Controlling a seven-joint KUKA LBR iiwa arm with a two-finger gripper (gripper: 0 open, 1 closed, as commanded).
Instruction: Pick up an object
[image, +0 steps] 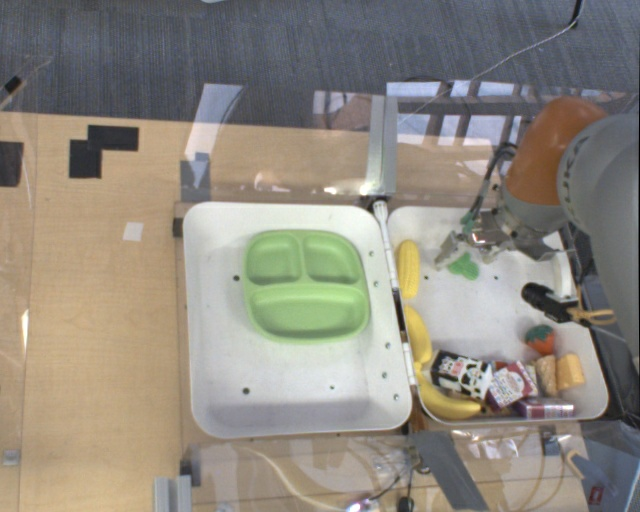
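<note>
Green and small, a leafy-looking toy (463, 266) lies in the upper middle of the right bin (500, 320), just below the gripper (455, 246), whose fingers are spread apart with nothing between them. It looks light and probably soft plastic; a pinch across its narrow middle should do. Lower right in the frame, a cow-printed carton (461, 375) and a red packet (514, 385) carry print too small to read. Bananas (409, 270) line the bin's left wall.
</note>
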